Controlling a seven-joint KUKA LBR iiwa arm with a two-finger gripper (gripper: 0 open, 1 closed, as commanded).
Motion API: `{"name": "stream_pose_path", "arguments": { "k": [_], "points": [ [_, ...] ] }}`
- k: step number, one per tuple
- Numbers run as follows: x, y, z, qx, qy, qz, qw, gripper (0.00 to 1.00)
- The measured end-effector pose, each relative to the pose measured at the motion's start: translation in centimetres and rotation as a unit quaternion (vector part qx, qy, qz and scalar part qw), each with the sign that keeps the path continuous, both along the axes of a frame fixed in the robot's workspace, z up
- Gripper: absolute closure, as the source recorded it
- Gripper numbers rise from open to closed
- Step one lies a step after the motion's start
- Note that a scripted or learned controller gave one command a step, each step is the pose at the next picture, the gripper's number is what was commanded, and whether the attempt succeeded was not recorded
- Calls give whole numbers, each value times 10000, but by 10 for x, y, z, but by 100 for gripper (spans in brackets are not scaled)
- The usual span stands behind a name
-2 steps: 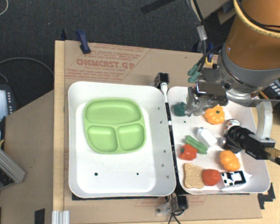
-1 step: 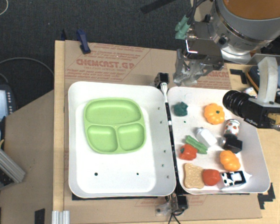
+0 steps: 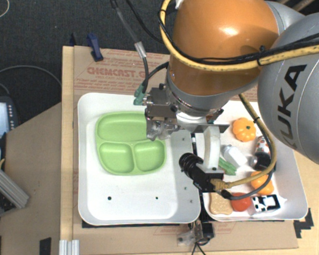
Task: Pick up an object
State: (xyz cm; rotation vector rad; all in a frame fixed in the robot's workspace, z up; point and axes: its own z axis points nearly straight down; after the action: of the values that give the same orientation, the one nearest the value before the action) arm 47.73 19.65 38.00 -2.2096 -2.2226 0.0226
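Gripper (image 3: 158, 130): was seen at the wrist's lower end, poised over the right edge of the green tray, near the divide between the two bins. Whether anything was clamped could not be told, the tips being hidden by the wrist's own hardware.
Arm (image 3: 224, 42): a large orange band and grey body were recorded across the upper right, above the gripper; black lettering was noted on the grey shell.
Cables (image 3: 253, 176): yellow and black leads were seen looped from the wrist down over the right bin.
Green tray (image 3: 127, 144): a pale green divided plate with three compartments was found lying flat in the left bin, toward its upper half.
Left bin (image 3: 133, 198): a shallow white bin; bare floor was noted below the tray.
Right bin (image 3: 292, 200): a shallow white bin, partly covered by the arm.
Small pumpkin (image 3: 243, 130): an orange piece was logged in the right bin's upper part.
Orange fruit (image 3: 264, 183): placed lower in the right bin, just beside the cable.
Bread slice (image 3: 220, 205): tan, at the right bin's lower left corner.
Red piece (image 3: 242, 203): touching the bread slice on its right.
Checkered item (image 3: 266, 203): black and white, just beside the red piece.
Bench board (image 3: 114, 67): brown sheet with red printing, beneath both bins.
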Motion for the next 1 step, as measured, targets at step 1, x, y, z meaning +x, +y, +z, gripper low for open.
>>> {"name": "stream_pose_path", "arguments": {
  "k": [1],
  "points": [
    [2, -2, 19, 32, -89, -23, 10000, 100]
  ]
}}
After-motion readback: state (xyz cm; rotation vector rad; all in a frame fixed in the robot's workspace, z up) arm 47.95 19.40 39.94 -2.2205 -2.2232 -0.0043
